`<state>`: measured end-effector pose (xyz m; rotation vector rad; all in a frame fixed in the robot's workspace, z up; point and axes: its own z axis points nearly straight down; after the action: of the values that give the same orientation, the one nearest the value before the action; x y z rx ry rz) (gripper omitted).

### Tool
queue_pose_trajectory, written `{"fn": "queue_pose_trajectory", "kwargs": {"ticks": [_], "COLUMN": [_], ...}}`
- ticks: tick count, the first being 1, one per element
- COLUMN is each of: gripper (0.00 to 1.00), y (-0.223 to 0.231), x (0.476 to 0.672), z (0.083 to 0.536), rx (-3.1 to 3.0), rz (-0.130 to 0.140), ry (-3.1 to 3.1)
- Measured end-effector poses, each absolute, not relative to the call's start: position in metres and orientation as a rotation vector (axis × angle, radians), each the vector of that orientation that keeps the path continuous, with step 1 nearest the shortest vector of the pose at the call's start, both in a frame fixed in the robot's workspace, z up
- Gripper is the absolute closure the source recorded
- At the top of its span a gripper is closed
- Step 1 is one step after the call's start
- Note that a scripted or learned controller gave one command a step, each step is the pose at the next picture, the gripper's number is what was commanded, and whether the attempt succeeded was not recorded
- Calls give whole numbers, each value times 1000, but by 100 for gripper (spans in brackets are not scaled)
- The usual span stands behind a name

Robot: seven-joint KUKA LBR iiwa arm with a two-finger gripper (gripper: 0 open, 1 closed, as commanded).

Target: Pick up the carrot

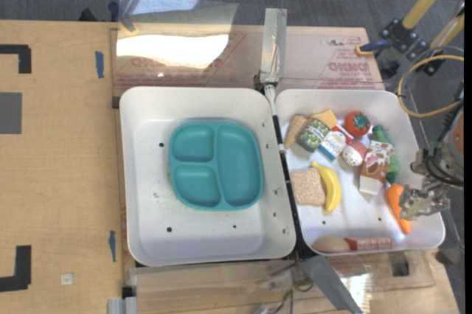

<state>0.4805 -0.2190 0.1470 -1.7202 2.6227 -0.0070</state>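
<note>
The orange carrot (397, 203) lies along the right side of the right bin (424, 235), its tip pointing toward the bin's front corner. My gripper (423, 203) is low at that bin's right edge, right beside the carrot and partly over its right side. From this angle I cannot make out whether anything is held in it.
The right bin also holds a banana (330, 187), a bread slice (308, 187), a tomato (358, 122), a cheese wedge (324, 118), a green can (314, 134), a carton (377, 161) close to the carrot, and a roll (332, 244). In the left bin (140, 158) sits a teal divided plate (217, 165).
</note>
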Motion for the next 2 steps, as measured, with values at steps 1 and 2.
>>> {"fn": "queue_pose_trajectory", "kwargs": {"ticks": [1,2], "gripper": [100,100], "y": [-196,-195], "x": [483,484], "z": [288,294], "rx": [-1650,-1643], "rz": [-19,-10], "ry": [2661,2662]}}
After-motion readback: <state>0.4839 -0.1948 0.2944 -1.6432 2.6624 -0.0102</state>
